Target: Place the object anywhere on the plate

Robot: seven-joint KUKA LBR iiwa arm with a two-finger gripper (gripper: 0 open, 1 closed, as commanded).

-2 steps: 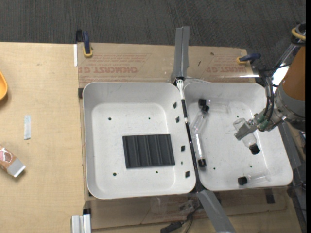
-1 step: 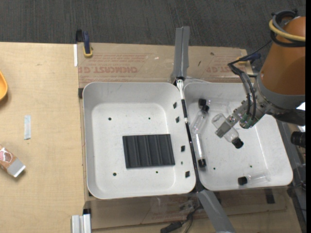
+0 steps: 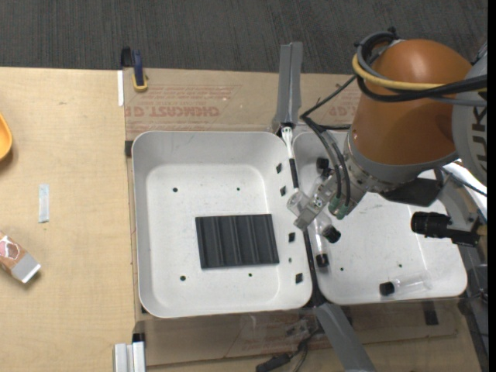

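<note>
A dark grey ribbed plate (image 3: 236, 240) lies flat in the left bin (image 3: 155, 169), a little toward its front. A small clear tube with a black cap (image 3: 401, 286) lies on the floor of the right bin (image 3: 449, 281), near the front edge. My gripper (image 3: 313, 214) hangs over the left side of the right bin, close to the divide between the two bins. It is right of the plate and up-left of the tube, apart from both. The orange wrist band (image 3: 403, 107) hides much of the right bin's back.
On the bench left of the bins lie a small wrapped packet (image 3: 17, 259) and a grey strip (image 3: 43, 204). An orange item (image 3: 4, 136) pokes in at the left edge. A blue clamp (image 3: 136, 68) stands at the back. Cables (image 3: 387, 45) loop over the wrist.
</note>
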